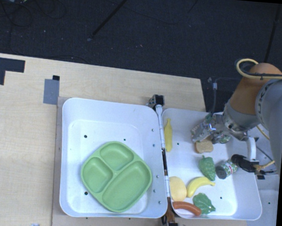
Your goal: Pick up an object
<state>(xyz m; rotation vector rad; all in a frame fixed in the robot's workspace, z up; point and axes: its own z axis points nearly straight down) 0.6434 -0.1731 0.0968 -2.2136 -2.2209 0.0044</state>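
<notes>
Your claw (pixel 208 130) hangs low at 12 o'clock in the right bin (pixel 251 207), just above the tan bread slice (pixel 204 147); too blurred to tell whether it's clenched. Banana (pixel 199 184) at centre, green leafy pieces (pixel 207 167) beside it. Left bin (pixel 76 113): green divided plate (pixel 116 176).

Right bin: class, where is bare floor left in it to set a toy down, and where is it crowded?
In the right bin, bare floor lies between the corn and the toast, and right of the banana. The front left corner is crowded: lemon, banana, sausage, leafy green. The gripper crowds the back.
</notes>
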